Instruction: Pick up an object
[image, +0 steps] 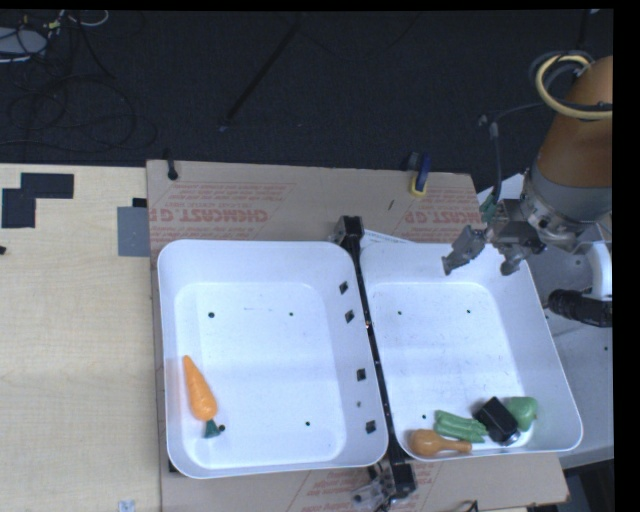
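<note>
An orange carrot (198, 388) with a green stem lies in the left bin (255, 258) near its front left corner. In the right bin (455, 330), along the front edge, lie a tan pear-shaped toy (437, 443), a green pea pod (461, 426), a black block (497, 418) and a light green piece (522, 408) close together. My gripper (486, 252) hangs above the right bin's back right corner, open, with nothing between its fingers. It is far from all the objects.
The bins sit on a cardboard sheet (300, 200) over a wooden bench. A black divider clamp (352, 232) joins the bins at the back. Cables and a blue-yellow clip (419, 175) lie behind. The arm's orange band (590, 90) is at the upper right.
</note>
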